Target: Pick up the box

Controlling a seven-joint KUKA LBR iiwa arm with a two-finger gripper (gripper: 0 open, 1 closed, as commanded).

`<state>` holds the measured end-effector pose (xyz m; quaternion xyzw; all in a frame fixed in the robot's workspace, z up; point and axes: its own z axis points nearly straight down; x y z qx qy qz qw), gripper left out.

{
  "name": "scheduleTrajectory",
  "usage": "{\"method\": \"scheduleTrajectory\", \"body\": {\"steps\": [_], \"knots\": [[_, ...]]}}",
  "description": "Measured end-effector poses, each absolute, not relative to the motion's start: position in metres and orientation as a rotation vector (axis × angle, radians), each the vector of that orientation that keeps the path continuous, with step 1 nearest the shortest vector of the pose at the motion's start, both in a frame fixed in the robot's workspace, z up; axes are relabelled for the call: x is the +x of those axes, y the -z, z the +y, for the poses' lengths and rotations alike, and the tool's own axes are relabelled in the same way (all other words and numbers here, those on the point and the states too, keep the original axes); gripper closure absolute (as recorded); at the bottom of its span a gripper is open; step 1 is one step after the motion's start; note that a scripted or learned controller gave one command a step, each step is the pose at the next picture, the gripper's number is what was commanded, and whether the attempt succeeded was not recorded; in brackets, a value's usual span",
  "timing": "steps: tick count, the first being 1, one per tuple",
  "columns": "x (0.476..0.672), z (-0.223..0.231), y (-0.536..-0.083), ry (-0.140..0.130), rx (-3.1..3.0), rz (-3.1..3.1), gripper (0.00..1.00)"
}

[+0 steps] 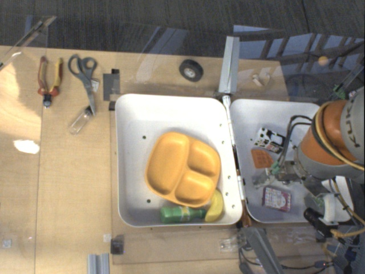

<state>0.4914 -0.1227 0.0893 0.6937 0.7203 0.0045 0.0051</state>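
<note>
Box (276,198): small, flat, pink-purple printed face, right bin (251,124), 6 o'clock. Left bin (131,153): yellow tray (183,168). Gripper (268,176): grip state cannot be told.

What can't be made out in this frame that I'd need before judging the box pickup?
- Gripper, camera view: too small and cluttered to tell its state or whether it touches anything.
- Which item is the box: the pink packet, orange card and black-and-white item are too small to identify.
- Green bottle and yellow item: partly hidden under the yellow tray.
- Right bin: its far side is covered by the arm.

Yellow divided tray (183,168) over green bottle (181,213); scissors (86,76) — pliers (48,77) beside
</note>
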Motion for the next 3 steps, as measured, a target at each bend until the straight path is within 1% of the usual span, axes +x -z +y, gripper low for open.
{"method": "scheduleTrajectory", "body": {"steps": [1,2,3], "knots": [[0.492,-0.099,-0.09,-0.012,2.122,2.294,0.0],[0.489,-0.114,-0.154,-0.006,2.037,2.383,0.0],[0.491,-0.103,-0.09,-0.011,1.932,2.461,0.0]]}}
